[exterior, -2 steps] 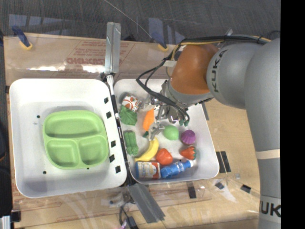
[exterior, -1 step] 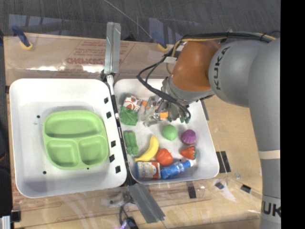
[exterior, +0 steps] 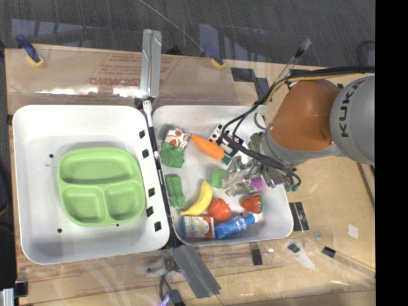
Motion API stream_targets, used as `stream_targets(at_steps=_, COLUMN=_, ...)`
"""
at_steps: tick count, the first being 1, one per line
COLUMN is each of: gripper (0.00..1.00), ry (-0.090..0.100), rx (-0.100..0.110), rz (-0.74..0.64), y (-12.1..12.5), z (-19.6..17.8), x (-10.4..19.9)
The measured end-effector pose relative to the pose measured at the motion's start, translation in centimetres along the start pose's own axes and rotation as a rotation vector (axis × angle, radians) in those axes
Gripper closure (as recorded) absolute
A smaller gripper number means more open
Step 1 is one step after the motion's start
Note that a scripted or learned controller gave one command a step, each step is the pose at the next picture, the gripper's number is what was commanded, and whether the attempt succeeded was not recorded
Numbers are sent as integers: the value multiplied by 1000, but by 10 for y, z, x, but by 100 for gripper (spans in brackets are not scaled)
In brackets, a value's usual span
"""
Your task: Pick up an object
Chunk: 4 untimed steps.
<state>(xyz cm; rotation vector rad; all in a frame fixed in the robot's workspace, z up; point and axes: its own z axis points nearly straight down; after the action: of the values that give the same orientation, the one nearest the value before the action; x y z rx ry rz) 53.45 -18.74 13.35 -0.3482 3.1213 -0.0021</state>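
Left bin: held a green divided tray, three compartments, nothing in them; no picked object had been set here.
Bench print: red lettering on the sheet behind the left bin, too faint and foreshortened to read.
Right bin: toy items lay loose on the floor; green leafy piece, printed carton, second green piece, banana, carrot, red tomato-like piece, strawberry, bottle with blue end and printed label. Label and carton print not legible.
Gripper: low inside the right bin, over the middle-right, just beside a small green piece and a purple piece. Finger state: cannot tell; metal parts overlapped, nothing visibly between them.
Arm marking: "KU" readable on grey housing, rest cut off.
Progress: judged at reach/grasp stage; no object lifted, pick remained to be done.
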Motion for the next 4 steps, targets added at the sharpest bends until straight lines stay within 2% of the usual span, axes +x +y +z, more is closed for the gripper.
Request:
stream_targets(at_steps=1, gripper=0, ry=0, rx=-2, rz=-3, y=2, z=0, x=-1)
stream_targets(at_steps=2, gripper=0, ry=-7, rx=1, rz=109, y=69, z=31, x=15)
stream_targets(at_steps=3, gripper=0, ry=-8, rx=5, rz=33, y=79, z=35, x=-45)
stream_targets(at_steps=4, gripper=0, ry=-17, rx=9, rz=-41, y=88, z=34, x=-34)
